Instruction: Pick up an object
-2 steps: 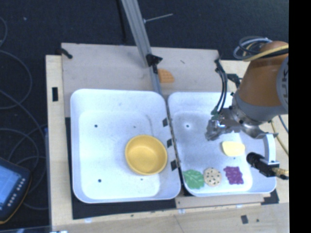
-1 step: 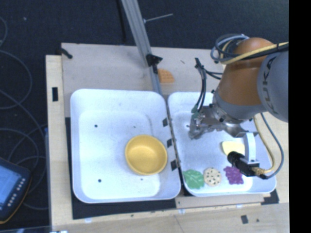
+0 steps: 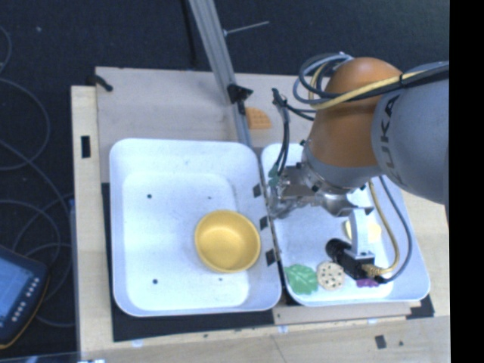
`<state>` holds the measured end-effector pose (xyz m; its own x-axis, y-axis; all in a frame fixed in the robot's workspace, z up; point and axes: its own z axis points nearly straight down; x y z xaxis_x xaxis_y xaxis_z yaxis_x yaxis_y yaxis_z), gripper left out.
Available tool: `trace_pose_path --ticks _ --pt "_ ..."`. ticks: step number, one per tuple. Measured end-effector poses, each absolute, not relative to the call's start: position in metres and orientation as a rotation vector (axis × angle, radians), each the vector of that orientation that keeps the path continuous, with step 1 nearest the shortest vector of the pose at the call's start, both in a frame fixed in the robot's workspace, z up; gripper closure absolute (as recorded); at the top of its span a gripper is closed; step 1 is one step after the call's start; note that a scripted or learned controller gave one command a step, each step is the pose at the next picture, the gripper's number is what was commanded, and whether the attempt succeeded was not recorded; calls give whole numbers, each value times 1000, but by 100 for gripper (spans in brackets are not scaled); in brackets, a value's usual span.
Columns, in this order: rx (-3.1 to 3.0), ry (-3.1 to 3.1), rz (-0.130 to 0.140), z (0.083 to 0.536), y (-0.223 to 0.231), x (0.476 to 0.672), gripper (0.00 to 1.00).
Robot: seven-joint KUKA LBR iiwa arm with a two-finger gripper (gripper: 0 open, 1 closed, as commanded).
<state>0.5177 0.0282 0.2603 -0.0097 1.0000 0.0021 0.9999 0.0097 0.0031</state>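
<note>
From my remote station, the grey arm with its orange band (image 3: 355,119) hangs over the right-hand shallow white plastic bin (image 3: 414,282), its gripper (image 3: 281,195) low at that bin's near wall, just right of and above the round yellow plastic bowl (image 3: 227,240) as the camera sees it. I cannot tell how the claw stands from this angle, and I see nothing held in it. The bowl sits upright in the left-hand shallow white plastic bin (image 3: 136,157), towards that bin's lower right corner, apart from the gripper and untouched. To the right of the bowl, across the wall between the two bins, lies a small green crumpled soft piece (image 3: 302,277). Just beyond it, farther from the bowl, is a round beige biscuit-like disc with dark dots (image 3: 330,275); the two are very close, though I cannot tell whether they touch. Farther right again, a small purple item (image 3: 367,282) shows near the bin's lower edge, too small to make out. Well above the bowl, on the pale wooden bench (image 3: 166,104) outside both bins, rests a small orange block (image 3: 257,119), beside a slanting grey metal rail (image 3: 212,36).
</note>
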Motion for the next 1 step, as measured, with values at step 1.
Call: trace_pose_path --ticks 1 --pt "2214 2230 0 243 80 510 100"
